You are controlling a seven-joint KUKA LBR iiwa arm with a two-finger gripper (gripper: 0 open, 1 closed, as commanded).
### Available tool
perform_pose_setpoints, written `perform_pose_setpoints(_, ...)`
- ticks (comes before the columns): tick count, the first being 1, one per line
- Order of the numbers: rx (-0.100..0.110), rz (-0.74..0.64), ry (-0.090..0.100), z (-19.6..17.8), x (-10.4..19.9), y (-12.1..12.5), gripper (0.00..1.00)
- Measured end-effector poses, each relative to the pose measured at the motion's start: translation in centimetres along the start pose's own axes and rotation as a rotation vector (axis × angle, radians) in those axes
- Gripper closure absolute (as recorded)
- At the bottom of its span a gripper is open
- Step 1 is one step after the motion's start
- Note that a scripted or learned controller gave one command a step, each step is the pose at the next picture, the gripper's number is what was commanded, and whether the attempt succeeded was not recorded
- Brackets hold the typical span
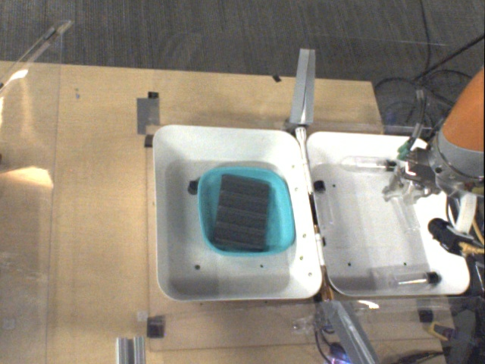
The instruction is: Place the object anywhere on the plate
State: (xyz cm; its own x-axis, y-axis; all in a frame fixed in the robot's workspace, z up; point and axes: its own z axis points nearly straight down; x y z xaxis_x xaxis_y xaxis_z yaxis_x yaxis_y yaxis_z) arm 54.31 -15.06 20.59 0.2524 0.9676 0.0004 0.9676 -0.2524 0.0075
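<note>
Over the right bin: gripper (400,179) sits near that bin's far right part, above the white floor.
Gripper: small and blurred here; can't tell how its jaws stand, nothing seen in them.
Arm (464,131): comes in from the right, orange band at the frame edge just right of the gripper, grey wrist between the two.
Object (242,212): dark ribbed block, well left of the gripper, lying flat on the plate in the other bin.
Plate (284,207): teal, rounded square, in the middle of the left bin, well apart from the gripper; the object covers most of its centre, teal rim visible all round.
Left bin (170,226): white, holds the plate.
Right bin (364,241): white, under the gripper, touching the left bin along the shared edge.
Bench (83,226): light wood, under both bins.
</note>
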Motion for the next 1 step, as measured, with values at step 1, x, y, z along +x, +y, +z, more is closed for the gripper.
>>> perform_pose_setpoints(1,0.004,-0.256,0.001,3.41,4.38,-5.25,1.00)
